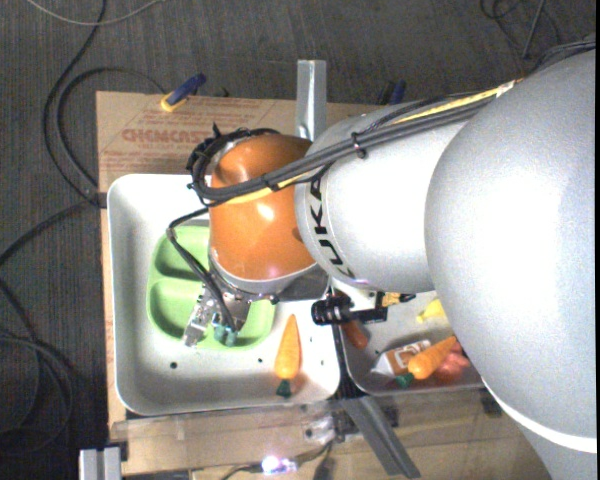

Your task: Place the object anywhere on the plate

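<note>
Bright overhead light is glaring off the grey arm [510, 268] and orange band [255, 208]; the white bin [130, 268] is looking washed out, while the surrounding floor [40, 78] is staying dim and grainy.

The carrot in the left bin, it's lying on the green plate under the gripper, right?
Not quite. The camera view shows the carrot lying on the white floor of the left bin, beside the green plate, not on it. The gripper is indeed over the plate.
</note>
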Controlling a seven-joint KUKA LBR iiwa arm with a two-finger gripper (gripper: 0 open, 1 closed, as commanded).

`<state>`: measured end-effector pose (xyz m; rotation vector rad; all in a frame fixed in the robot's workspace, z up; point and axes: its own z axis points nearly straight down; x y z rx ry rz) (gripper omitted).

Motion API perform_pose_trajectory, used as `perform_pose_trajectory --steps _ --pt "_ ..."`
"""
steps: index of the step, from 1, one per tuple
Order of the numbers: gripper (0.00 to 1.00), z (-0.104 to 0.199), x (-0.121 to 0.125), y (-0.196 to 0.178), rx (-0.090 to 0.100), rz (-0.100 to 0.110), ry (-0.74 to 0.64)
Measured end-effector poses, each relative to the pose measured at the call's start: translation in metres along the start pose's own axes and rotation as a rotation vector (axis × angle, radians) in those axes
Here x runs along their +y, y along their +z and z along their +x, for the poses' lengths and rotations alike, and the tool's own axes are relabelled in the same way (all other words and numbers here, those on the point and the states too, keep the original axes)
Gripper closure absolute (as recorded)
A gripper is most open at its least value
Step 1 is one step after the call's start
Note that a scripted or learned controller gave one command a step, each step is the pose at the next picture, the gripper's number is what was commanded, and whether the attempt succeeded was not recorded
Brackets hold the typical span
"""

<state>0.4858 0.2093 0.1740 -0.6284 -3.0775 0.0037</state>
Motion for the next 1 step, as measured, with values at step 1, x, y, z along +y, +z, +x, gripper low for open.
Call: perform_pose_trajectory --steps 1 --pt "1.0 -0.0168 0.0337 -0.0277 0.0 -0.002 -0.36"
